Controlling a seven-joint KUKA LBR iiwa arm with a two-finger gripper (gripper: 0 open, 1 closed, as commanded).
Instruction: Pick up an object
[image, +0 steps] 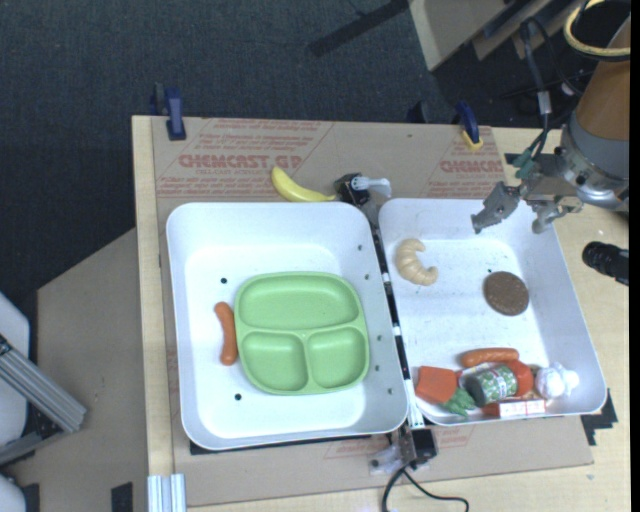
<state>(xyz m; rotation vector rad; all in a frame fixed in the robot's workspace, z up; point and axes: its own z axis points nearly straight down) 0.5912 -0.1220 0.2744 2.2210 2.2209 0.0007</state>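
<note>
My gripper (519, 212) hangs over the far edge of the right bin (570, 300), its two fingers spread apart with nothing between them. Below it in that bin lie a pale croissant (414, 261) and a brown round cookie (507, 294). At the bin's near end sits a cluster: a sausage (489, 356), an orange-red wedge (436, 384), a small can (495, 384) and a white item (554, 381). The left bin (200, 240) holds a green divided plate (300, 332) and an orange sausage (227, 332).
A yellow banana (297, 188) and a small dark-and-white object (360, 187) lie on the cardboard behind the bins. Blue clamps (175, 110) (467, 125) hold the board's far edge. A black cable connector (415, 447) sits at the front.
</note>
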